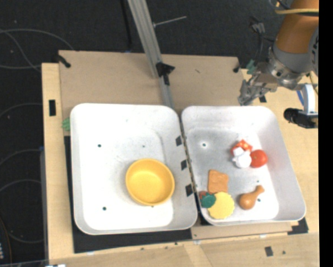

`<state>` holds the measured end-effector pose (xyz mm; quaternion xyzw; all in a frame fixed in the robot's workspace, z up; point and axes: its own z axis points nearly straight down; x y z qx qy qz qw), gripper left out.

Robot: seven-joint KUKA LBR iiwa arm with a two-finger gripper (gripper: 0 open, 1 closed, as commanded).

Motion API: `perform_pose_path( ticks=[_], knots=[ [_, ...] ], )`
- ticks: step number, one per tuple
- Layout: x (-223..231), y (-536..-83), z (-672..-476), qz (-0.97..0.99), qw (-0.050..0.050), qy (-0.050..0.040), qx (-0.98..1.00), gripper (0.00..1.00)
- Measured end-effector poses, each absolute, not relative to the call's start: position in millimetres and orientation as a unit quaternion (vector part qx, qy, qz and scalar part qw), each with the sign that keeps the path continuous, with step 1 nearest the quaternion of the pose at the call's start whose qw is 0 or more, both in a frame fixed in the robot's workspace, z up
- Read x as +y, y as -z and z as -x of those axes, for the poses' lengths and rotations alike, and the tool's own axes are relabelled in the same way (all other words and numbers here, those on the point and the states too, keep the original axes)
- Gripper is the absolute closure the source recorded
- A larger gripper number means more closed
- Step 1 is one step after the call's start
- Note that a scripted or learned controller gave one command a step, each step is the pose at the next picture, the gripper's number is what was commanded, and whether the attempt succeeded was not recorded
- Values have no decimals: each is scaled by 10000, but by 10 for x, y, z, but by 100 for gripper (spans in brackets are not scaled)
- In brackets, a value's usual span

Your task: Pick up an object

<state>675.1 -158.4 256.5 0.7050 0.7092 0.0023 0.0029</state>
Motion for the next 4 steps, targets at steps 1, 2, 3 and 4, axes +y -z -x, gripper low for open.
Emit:
perform_pose_path(
  ticks=[1, 2, 3, 4],
  knots=[
    [-1192, -2621, -6534, -7050, -2, -10, 7093, 100],
    [-770, -2579, -6349, -7048, -6, -3, 7094, 100],
    [-426, -2471, -6078, -7053, -4, 4, 7089, 100],
    [-13, -2352, -5766, -7052, -6, 7, 7090, 100]
  ],
)
